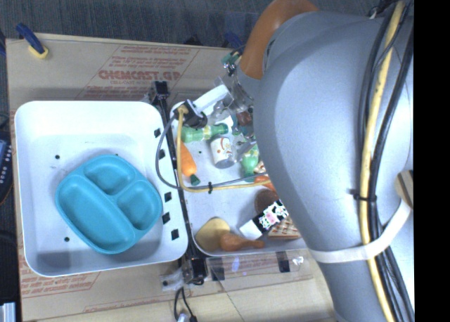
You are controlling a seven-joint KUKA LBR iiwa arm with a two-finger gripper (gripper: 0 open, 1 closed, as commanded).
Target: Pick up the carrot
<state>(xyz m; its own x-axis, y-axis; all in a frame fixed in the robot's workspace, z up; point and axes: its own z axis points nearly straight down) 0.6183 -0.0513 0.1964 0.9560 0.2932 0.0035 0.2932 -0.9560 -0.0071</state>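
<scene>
Two shallow white bins sit side by side on the bench. The left bin (42,194) holds a blue divided plate (109,202). The right bin (211,204) is largely covered by the grey arm (330,138), which reaches in from the right.

The carrot (187,161) lies against the left wall of the right bin, its long axis running roughly along that wall, orange body toward the near end. Just beside it are a green toy (204,133), a white cup (222,150) and a second green item (249,162). A tan wooden spoon (218,233) and a black-and-white spotted item (267,219) lie nearer the front of the bin.

The gripper (228,106) hangs over the rear of the right bin, close to the green toy and short of the carrot. Whether it is parted or closed cannot be told; nothing is seen in its grasp.

Judged step: approach, with the carrot not yet picked. The next move calls for shifting toward the bin's left wall, aligning across the carrot's narrow width, and descending without striking the wall or the neighbouring cup.
</scene>
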